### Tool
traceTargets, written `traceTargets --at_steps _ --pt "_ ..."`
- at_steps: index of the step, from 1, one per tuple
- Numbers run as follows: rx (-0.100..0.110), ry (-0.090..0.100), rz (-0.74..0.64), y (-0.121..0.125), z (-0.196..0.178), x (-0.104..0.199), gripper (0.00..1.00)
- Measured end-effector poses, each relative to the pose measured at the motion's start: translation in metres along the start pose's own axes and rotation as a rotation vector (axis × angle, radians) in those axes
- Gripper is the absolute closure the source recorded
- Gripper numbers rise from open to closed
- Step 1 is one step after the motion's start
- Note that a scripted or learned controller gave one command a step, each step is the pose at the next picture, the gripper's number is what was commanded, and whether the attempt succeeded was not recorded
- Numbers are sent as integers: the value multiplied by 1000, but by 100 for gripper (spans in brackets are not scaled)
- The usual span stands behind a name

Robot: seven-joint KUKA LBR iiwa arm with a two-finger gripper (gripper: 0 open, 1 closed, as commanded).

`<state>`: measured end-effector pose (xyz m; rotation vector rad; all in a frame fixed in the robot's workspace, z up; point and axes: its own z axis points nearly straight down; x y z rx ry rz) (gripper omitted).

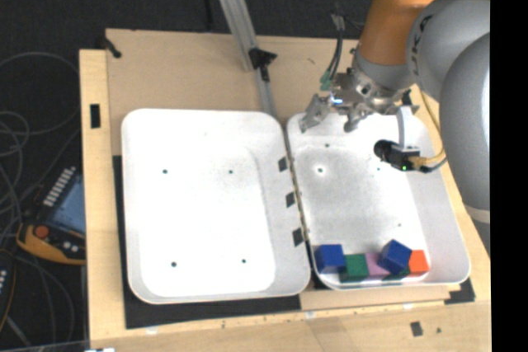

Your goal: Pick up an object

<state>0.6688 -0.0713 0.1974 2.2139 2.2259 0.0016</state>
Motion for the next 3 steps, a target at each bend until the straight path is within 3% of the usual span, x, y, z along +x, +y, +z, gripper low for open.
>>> traceTargets --at_steps 1,2,3 --pt "-2 -2 1 0 -12 -4 100" --pt "4 2 -1 -14 1 58 100" --pt "3 2 -1 -21 0 100 100"
